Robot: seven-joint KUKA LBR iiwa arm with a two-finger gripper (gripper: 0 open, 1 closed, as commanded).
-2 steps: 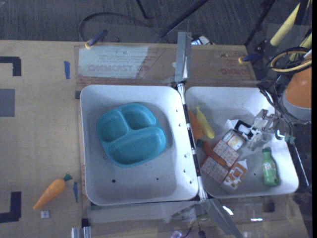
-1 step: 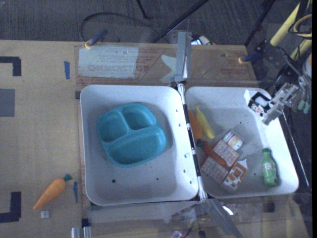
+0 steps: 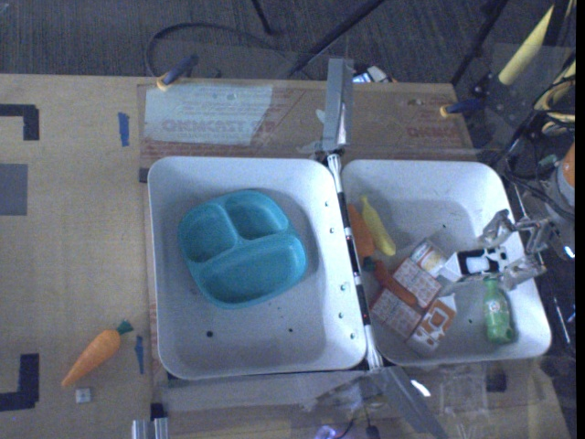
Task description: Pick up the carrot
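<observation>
Crowded right bin: boxes, green bottle, yellow piece beside carrot. Gripper fingers spread, grasping nothing.

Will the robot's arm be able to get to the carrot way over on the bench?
Probably not easily. The carrot lies on the bench outside the left bin, at the view's far left, while the gripper hangs over the right bin. Nothing covers the carrot, but both bins lie between.
</observation>
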